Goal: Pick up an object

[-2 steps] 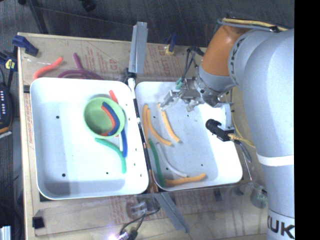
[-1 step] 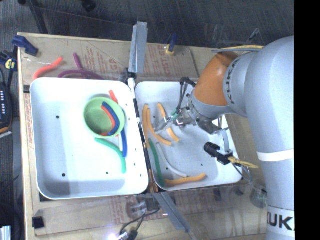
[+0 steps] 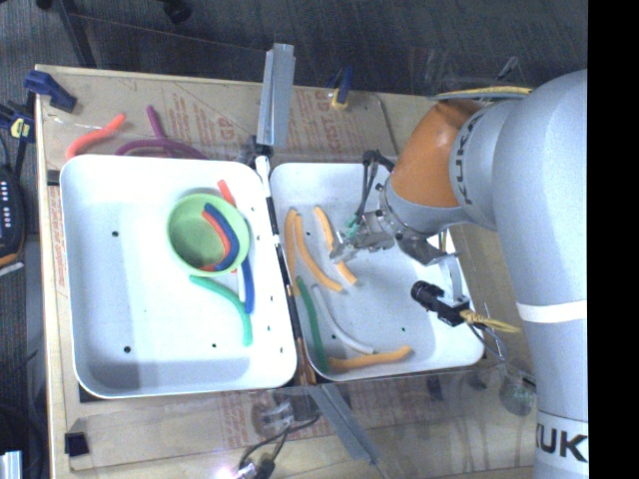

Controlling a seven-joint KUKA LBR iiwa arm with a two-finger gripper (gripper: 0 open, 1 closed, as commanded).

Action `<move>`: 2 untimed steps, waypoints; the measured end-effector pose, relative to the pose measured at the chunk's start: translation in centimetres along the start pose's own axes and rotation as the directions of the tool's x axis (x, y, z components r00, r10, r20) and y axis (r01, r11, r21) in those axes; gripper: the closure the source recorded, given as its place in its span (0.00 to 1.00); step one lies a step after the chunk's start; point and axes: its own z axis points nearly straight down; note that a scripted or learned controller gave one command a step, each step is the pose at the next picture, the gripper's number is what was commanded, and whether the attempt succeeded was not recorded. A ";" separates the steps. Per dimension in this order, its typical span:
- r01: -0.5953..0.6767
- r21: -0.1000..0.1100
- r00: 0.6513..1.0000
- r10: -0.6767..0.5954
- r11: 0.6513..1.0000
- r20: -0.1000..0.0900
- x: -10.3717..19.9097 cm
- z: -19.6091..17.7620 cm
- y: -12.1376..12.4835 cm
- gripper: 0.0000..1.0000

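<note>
My gripper (image 3: 348,241) hangs low over the middle of the right bin (image 3: 419,332), just right of a short orange stick (image 3: 326,228). A longer curved orange stick (image 3: 299,252) lies to the left of that one. Toward the front of this bin are a dark green stick (image 3: 312,323), a pale grey stick (image 3: 346,335) and another orange stick (image 3: 377,358). The left bin (image 3: 110,297) holds a green bowl (image 3: 190,233) with a red strip (image 3: 214,230) and a blue strip (image 3: 244,262) draped over it, and a teal strip (image 3: 232,301) in front.
On the bench behind the left bin lie an orange-red stick (image 3: 96,136) and a purple cord (image 3: 160,147). A metal bar (image 3: 275,93) stands at the back between the bins. Blue clamps (image 3: 48,88) (image 3: 342,85) grip the bench's back edge.
</note>
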 end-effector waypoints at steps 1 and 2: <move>0.044 0.002 0.999 -0.044 0.999 -0.001 4.1 -9.8 6.5 1.00; 0.045 0.003 0.999 -0.045 0.999 -0.001 4.1 -9.8 6.4 0.00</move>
